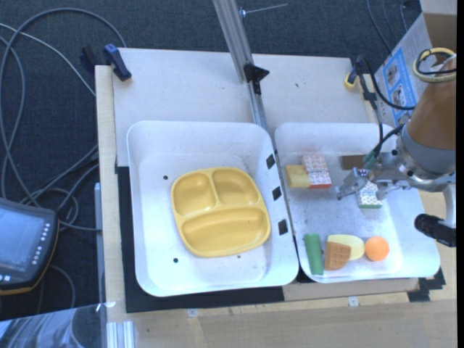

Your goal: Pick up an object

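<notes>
From my station I judged the pick to be somewhere in the middle, not finished. The gripper was down inside the right bin, over its middle, and a small white block with green print sat right at its tip. From this slanted view I could not tell whether the gripper was spread or pressed together, nor whether the block was actually between its fingers or merely lying under them on the bin floor. So I did not count it as held.

The other candidates in that bin lay untouched: a yellow block touching a red-and-white box to the gripper's left, and along the near wall a green stick, a waffle-patterned piece leaning on a yellow piece, and an orange ball just beside them. The left bin carried the yellow divided plate, well apart from the arm.

My reading was that the approach was done and the descent made; what was left was a confirmed grasp and a lift clear of the bin. Nothing showed an object raised off the floor.
</notes>
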Motion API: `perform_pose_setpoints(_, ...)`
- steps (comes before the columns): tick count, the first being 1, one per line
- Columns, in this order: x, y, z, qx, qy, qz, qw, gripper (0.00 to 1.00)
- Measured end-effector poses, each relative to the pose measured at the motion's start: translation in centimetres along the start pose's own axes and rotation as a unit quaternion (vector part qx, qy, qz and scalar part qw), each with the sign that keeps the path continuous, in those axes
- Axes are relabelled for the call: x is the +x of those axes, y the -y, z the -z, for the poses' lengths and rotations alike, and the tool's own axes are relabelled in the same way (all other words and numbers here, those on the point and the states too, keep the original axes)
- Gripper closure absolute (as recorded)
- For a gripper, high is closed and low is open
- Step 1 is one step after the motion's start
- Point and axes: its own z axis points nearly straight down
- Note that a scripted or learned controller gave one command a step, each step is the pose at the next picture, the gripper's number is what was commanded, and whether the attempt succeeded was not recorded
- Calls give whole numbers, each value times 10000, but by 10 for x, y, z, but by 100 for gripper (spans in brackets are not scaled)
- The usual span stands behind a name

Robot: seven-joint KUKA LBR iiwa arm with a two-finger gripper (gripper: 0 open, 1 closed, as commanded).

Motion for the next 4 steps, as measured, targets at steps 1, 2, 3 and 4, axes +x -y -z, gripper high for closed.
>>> perform_pose_setpoints(1, 0, 0, 0, -5, 3, -1, 10000, 0)
perform_pose_setpoints(2, 8, 5, -47, 26, -5, -3, 10000, 0)
perform_pose_setpoints(3, 10, -2, -106, 30, -4, -2, 10000, 0)
perform_pose_setpoints(4, 10, -2, -110, 12, -2, -4, 10000, 0)
